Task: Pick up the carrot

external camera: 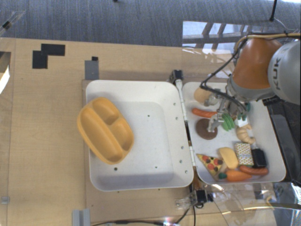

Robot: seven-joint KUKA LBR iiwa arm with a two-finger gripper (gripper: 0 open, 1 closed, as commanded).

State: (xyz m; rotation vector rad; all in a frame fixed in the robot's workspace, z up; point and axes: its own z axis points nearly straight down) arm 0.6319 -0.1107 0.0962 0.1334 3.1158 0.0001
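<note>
Two white bins are set side by side on the pale wooden counter, and the carrot is seen lying near the front edge of the right bin, long axis roughly left-to-right, while the claw's state cannot be told.

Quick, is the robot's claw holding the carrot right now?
Gripper: it hangs over the right bin, but open or closed cannot be told. The carrot lies at the bin's near edge, not held.
</note>
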